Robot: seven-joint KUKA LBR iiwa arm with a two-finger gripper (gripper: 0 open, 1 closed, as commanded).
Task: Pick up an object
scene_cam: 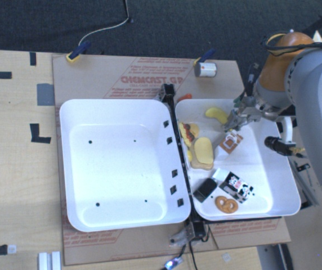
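At 2 o'clock over right bin [273, 198], gripper [232, 124] sits just above brown-white packet [231, 143]; finger state: can't tell. Banana [216, 115] adjacent at 10 o'clock.

Two bins side by side on a cardboard sheet [144, 80]: left bin [116, 218], right bin [273, 204]. In the right bin: banana [216, 115] at back, bread slice [203, 152] near the dividing wall, pretzel [226, 205] at front. Gripper [232, 126] over the back part, right of the banana.
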